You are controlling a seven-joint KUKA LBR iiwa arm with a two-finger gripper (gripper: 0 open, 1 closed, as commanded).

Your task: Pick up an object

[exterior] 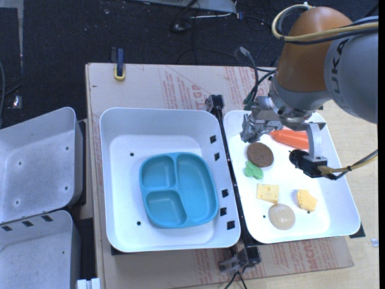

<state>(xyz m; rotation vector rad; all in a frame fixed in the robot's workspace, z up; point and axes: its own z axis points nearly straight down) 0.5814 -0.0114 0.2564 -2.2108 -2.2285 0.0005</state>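
Observation:
My gripper (pixel 257 130) hangs over the far left part of the right bin (pixel 346 212), just above and behind a brown round patty (pixel 260 155). Nothing is seen held in it. An orange carrot (pixel 291 138) lies to the gripper's right, partly under the wrist. A small green piece (pixel 254 171) sits just in front of the patty. Nearer the front lie a yellow cheese square (pixel 268 192), a beige round disc (pixel 281 216) and a yellow wedge (pixel 307 200).
The left bin (pixel 114 161) holds a blue divided tray (pixel 178 189). A black fitting with a cable (pixel 305 162) hangs from the arm over the right bin. The divider between the bins carries black clips (pixel 224 161). Grey lids (pixel 36 161) lie at far left.

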